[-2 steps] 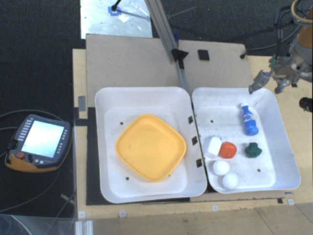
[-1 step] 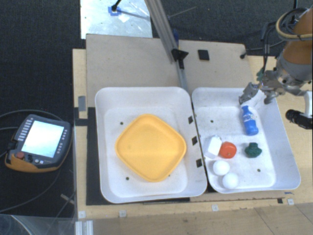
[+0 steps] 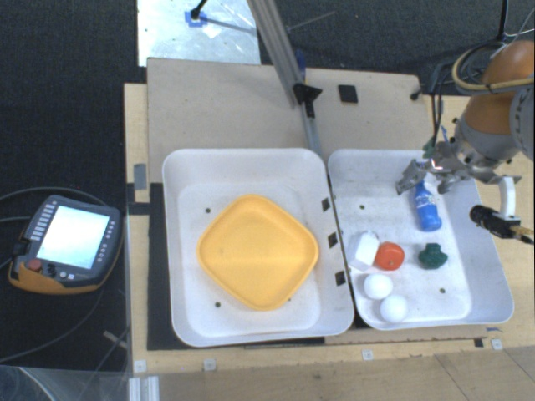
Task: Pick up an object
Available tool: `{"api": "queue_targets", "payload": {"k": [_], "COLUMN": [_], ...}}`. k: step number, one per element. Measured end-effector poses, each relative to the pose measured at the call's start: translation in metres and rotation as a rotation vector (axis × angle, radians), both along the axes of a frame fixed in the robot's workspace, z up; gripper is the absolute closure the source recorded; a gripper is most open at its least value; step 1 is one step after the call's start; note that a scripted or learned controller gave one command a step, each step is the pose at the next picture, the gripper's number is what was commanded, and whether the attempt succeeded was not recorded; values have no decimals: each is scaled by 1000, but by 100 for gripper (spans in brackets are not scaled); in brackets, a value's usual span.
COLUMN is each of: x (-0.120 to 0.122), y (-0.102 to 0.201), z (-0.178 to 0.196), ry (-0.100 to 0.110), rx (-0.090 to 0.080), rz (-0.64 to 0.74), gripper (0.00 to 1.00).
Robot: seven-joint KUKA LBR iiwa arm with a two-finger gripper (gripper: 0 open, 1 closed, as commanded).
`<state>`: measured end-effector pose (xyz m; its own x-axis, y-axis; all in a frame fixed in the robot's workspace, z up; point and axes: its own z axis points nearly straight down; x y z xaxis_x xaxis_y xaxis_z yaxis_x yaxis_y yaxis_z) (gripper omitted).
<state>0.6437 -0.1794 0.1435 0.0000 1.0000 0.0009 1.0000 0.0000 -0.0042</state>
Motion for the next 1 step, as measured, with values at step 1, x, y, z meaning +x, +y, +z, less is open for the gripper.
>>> {"api": "queue_targets", "payload": {"k": [1], "x": [-1], "y": [0], "z": [-52], "ry": [-1], "rx": [0], "rz": [0], "gripper": [0]}}
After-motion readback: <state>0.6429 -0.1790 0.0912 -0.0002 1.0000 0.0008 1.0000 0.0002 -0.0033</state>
